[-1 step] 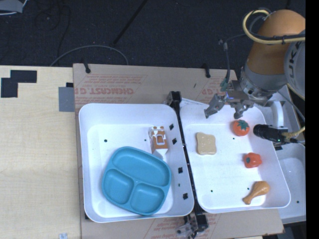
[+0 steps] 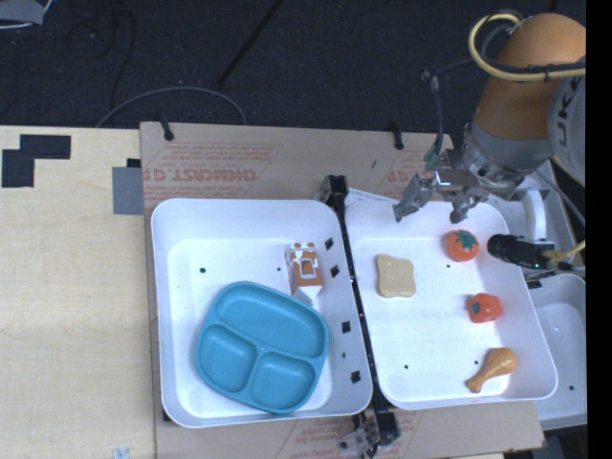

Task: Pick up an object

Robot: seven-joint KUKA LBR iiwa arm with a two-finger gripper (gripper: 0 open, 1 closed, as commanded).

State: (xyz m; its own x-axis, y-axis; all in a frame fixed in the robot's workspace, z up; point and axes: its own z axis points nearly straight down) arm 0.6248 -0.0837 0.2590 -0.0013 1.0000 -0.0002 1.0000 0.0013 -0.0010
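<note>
Hovering arm: grey robot arm with an orange band is reaching in from the right; its two-finger gripper (image 2: 437,206) is hanging over the far edge of the right shallow white plastic bin (image 2: 421,371)
Fingers: two dark fingers are spreading apart, one toward the left and one toward the right; nothing is sitting between them
Nearest candidate: round orange-red toy tomato with a green top (image 2: 461,245) is lying just beside the right finger, near the far right of that bin
Other candidates, right bin: tan toast-shaped toy slice (image 2: 395,276) is resting near the middle; small red toy pepper (image 2: 484,307) and golden-brown toy drumstick (image 2: 492,368) are lying further toward the near right corner
Left bin: left shallow white plastic bin (image 2: 167,256) is holding a blue three-compartment plastic plate (image 2: 260,346) and a small orange-and-white toy block (image 2: 305,268) touching the plate's far edge
Progress: judging from this, the pick is not yet done; choosing, descending, closing and lifting are all remaining
Hard to make out: the fingertips are blurring against the bin rim; which object is being targeted cannot be told
</note>
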